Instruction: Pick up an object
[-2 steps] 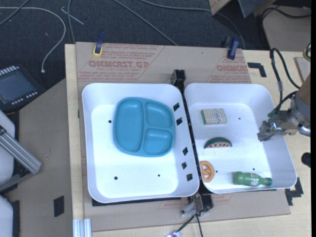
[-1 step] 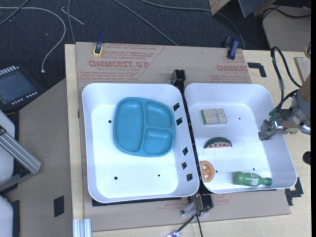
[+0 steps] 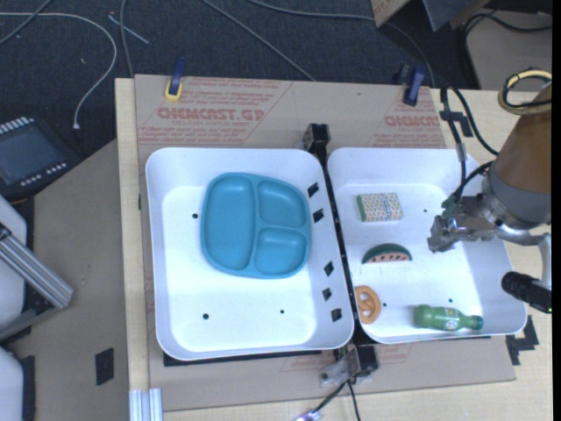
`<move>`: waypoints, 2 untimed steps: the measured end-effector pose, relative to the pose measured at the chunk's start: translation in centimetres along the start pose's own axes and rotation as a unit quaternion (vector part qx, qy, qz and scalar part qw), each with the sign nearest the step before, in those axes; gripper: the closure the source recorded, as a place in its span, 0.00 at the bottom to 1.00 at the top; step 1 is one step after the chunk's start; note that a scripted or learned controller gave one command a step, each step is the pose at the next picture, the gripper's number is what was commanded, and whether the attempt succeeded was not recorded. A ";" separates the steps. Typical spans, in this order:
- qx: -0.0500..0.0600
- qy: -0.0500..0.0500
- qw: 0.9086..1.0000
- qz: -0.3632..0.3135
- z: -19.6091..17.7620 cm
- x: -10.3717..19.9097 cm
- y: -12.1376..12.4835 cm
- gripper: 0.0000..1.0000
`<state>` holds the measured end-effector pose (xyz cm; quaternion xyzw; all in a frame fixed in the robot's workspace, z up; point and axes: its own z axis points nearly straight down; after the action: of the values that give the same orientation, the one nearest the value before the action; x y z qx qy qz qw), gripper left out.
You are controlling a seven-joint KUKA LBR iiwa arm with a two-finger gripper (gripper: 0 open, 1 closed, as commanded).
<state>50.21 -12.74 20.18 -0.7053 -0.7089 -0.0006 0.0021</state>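
Below me sit two white bins side by side: the left bin (image 3: 175, 314) carries a blue divided plate (image 3: 256, 224) lying flat near its middle, and the right bin (image 3: 412, 167) has my arm (image 3: 526, 169) reaching in over its right side. My gripper (image 3: 447, 232) hangs above the right half of that bin with nothing between its fingers; how far apart they stand I cannot tell. To its left lies a watermelon slice (image 3: 387, 254), near but apart. A speckled sponge block (image 3: 379, 207) rests further back and left. A green bottle (image 3: 447, 318) lies on its side toward the front, and a pretzel (image 3: 367, 303) sits at the front-left corner.
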 end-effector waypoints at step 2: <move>0.000 0.000 1.000 -0.001 -0.5 10.1 -1.2 1.00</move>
<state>49.00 -2.61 20.76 -0.7049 -0.7093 -0.0007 0.0022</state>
